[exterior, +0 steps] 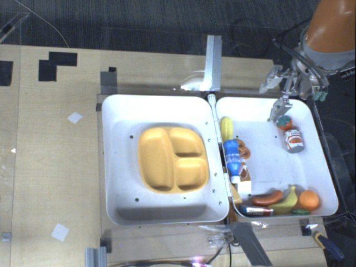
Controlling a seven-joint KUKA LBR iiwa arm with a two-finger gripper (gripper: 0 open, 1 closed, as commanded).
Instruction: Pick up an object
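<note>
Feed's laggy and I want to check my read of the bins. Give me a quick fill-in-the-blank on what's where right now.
1. The yellow sectioned tray lies in the ____ bin.
2. The tool hangs over the ____ bin, near its far edge.
3. The orange sits in that bin's near ____ corner.
4. The blue bottle lies along the wall that ____ the two bins.

Missing words: left; right; right; divides
</note>
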